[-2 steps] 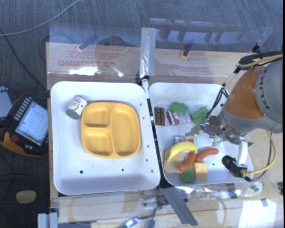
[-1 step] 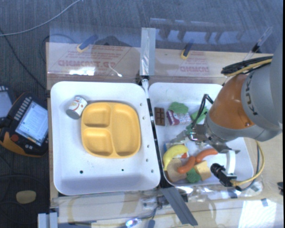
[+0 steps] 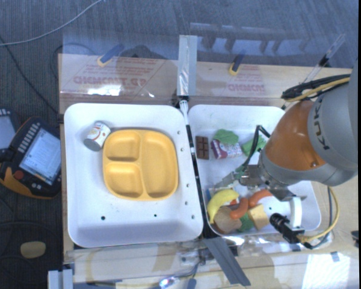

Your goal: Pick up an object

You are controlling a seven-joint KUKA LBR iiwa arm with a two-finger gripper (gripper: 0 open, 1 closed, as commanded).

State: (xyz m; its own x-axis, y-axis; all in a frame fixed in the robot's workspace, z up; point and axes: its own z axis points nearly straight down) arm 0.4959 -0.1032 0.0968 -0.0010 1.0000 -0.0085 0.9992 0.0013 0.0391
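A robot arm (image 3: 307, 143) reaches down into the right of two white bins, over a heap of toy food.

The gripper (image 3: 253, 182) is largely hidden under the wrist, so whether it has closed cannot be told. Just beneath it lie one orange carrot (image 3: 253, 198) and one yellow banana (image 3: 219, 198); past them sit one green leafy piece (image 3: 227, 136) and one brown chocolate bar (image 3: 201, 147). The left bin (image 3: 78, 161) holds one yellow tray (image 3: 141, 163) and one small cup (image 3: 96, 135). A good pick probably means centring on a single piece, likely the carrot, clear of its neighbours.
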